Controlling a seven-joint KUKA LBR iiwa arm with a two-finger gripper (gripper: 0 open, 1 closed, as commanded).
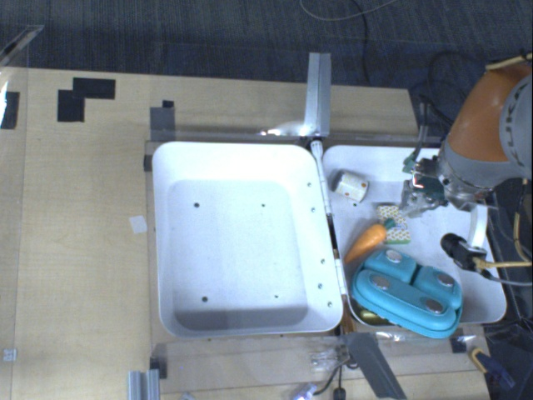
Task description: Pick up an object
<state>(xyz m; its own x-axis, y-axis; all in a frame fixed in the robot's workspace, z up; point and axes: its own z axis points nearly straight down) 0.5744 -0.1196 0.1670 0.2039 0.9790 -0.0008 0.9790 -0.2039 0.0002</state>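
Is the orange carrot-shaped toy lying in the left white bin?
No. The orange carrot-shaped toy lies in the right white bin, next to the large blue plastic block.

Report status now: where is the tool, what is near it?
Tool low in right bin, nothing seen gripped. Carrot and patterned piece just beside. Blue block nearer camera.

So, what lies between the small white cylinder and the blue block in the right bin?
In the camera view, the orange carrot lies between the small white cylinder and the blue block, with a dotted patterned piece just beside it.
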